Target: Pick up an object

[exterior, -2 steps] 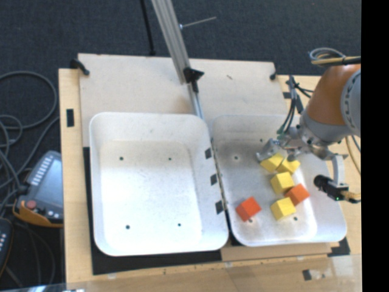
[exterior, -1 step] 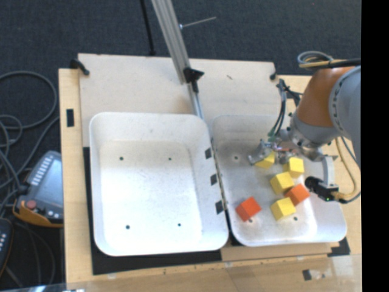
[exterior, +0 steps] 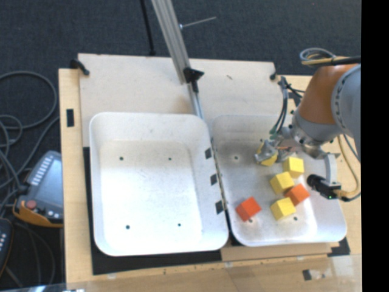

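The right bin (exterior: 243,139) holds several small blocks. Yellow cubes lie at the upper right (exterior: 296,165), in the middle (exterior: 281,182) and lower down (exterior: 283,208). One orange cube (exterior: 298,194) sits between the yellow ones, and another (exterior: 248,208) lies apart to the lower left. My gripper (exterior: 267,154) hangs low over the bin's upper middle, left of the yellow cubes. A small yellow piece (exterior: 270,160) shows right at its tip; whether it is held I cannot tell.
The left bin (exterior: 100,163) lies beside the right one, with a divider edge (exterior: 216,175) between them. A slanted metal post (exterior: 173,35) rises behind the bins. Cables and a pendant (exterior: 42,187) lie off the bench at left.
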You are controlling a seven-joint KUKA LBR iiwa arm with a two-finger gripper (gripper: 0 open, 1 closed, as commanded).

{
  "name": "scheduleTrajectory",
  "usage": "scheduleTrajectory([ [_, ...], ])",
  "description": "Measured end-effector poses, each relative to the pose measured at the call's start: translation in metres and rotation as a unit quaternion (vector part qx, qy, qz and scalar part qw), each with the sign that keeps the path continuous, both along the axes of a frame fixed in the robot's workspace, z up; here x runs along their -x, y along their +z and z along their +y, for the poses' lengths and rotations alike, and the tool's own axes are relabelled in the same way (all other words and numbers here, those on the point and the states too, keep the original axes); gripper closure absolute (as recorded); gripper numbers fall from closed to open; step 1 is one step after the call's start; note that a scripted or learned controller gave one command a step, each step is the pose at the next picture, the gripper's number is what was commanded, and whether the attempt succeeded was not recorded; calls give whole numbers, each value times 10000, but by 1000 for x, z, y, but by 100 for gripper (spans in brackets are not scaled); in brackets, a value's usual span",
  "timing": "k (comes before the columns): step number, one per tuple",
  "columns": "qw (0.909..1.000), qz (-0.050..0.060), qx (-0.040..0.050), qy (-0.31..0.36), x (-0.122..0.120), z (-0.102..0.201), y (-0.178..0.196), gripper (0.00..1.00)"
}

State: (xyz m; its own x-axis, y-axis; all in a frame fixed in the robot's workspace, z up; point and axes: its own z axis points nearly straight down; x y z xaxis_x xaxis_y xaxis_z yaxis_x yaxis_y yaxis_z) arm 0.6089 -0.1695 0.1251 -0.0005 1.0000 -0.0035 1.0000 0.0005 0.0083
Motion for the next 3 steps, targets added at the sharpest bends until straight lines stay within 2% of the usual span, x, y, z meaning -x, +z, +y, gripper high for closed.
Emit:
scheduleTrajectory([
  [1, 10000, 9, -12, 27, -36, 34, 43, 100],
  [2, 10000, 18, -28, 45, -52, 106, 74, 100],
  [3, 10000, 43, -5, 16, -50, 100, 72, 0],
])
